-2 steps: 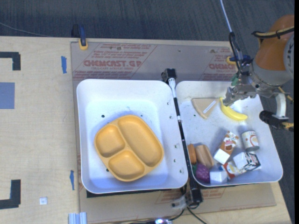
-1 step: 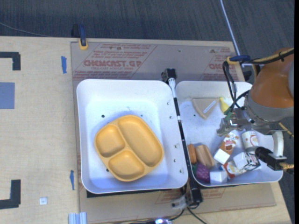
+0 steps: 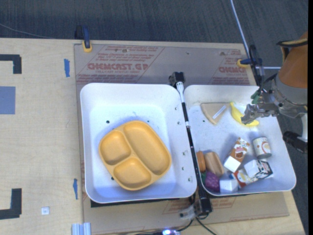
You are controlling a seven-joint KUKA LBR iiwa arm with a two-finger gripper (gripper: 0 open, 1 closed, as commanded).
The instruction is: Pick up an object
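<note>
My gripper (image 3: 251, 113) hangs low over the far right part of the right bin (image 3: 288, 180), reaching in from the right. Right under it lies a yellow banana (image 3: 237, 113), partly covered by the gripper. A tan sandwich wedge (image 3: 213, 112) lies just left of the banana. Nearer the front of the bin are a small can (image 3: 261, 146), a small bottle (image 3: 239, 150), a hot dog (image 3: 208, 161), purple grapes (image 3: 212, 181), a white cube (image 3: 232, 164) and a red and white packet (image 3: 255, 170).
The left bin (image 3: 98, 102) holds a yellow divided plate (image 3: 134, 154). A black clamp (image 3: 176, 78) sits at the back where the two bins meet. The arm's orange band (image 3: 295, 65) stands at the right edge.
</note>
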